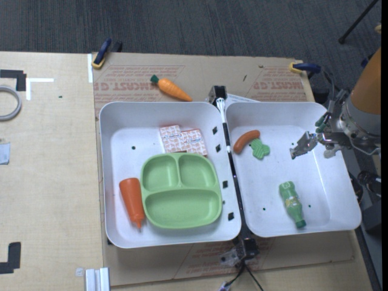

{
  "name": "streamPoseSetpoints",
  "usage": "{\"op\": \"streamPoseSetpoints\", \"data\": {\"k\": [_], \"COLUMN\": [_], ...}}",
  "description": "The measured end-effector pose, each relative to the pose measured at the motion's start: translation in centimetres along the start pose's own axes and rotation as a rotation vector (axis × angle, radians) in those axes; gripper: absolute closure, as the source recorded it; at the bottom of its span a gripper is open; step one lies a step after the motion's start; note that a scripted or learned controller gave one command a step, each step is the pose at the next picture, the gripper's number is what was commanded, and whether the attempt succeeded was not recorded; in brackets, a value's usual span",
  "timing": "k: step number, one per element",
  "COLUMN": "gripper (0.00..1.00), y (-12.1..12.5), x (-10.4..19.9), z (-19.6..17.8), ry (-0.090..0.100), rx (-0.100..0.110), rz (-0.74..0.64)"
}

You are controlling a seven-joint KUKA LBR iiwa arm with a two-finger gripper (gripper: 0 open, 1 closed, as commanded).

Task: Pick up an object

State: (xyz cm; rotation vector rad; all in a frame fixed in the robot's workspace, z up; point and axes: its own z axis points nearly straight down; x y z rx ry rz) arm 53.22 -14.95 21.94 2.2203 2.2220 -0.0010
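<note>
The right bin (339, 214) holds a brown-orange sausage (246, 140), a small green piece (260, 150) touching its lower end, and a green bottle (291, 204) lying near the front. My gripper (316, 147) hangs over the right side of this bin, to the right of the sausage and above the bottle. It is open, and nothing sits between its fingers (301, 147). The left bin (115, 132) holds a green divided plate (180, 191), an orange carrot (132, 202) to its left, and a red-and-white patterned packet (180, 139) behind it.
A second carrot (171, 88) lies on the cardboard behind the bins. Clamps sit at the cardboard's back corners, one blue and yellow (102, 52), another (305, 68) at the right. A black clip (217, 93) joins the bins at the back.
</note>
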Motion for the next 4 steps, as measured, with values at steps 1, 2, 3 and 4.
{"op": "streamPoseSetpoints", "data": {"k": [1,2,3,4], "gripper": [0.0,0.0,1.0,1.0], "y": [-4.4,-5.4,-5.3,-3.5], "x": [1.7,1.9,1.9,8.8], "z": [4.7,12.7,11.7,2.7], "ry": [0.0,0.001,0.0,0.0], "rx": [-0.001,-0.001,-0.003,-0.002], "rz": [-0.282,-0.484,-0.481,-0.26]}}
